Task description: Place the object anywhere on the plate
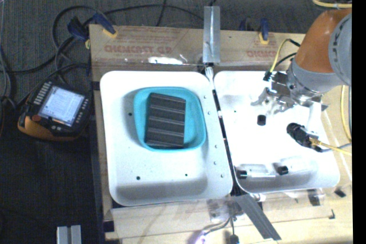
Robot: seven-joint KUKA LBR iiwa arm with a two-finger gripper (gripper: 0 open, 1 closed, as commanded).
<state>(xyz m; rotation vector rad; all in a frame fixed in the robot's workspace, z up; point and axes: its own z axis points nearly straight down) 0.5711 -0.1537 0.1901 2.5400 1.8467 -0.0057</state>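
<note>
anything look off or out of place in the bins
Nothing stands out. The dark ridged block lies flat on the blue plate in the left bin, turned slightly off square but fully within the rim. The hand is over the right bin.

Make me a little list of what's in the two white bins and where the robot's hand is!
left bin: holds a blue plate
on the plate: a dark grey ridged block, lying flat
right bin: white floor, gripper above it
gripper: over the right bin, apart from the plate
arm: grey with an orange band, reaching in from the right
beside the bench: a handheld screen on the floor, left
</note>
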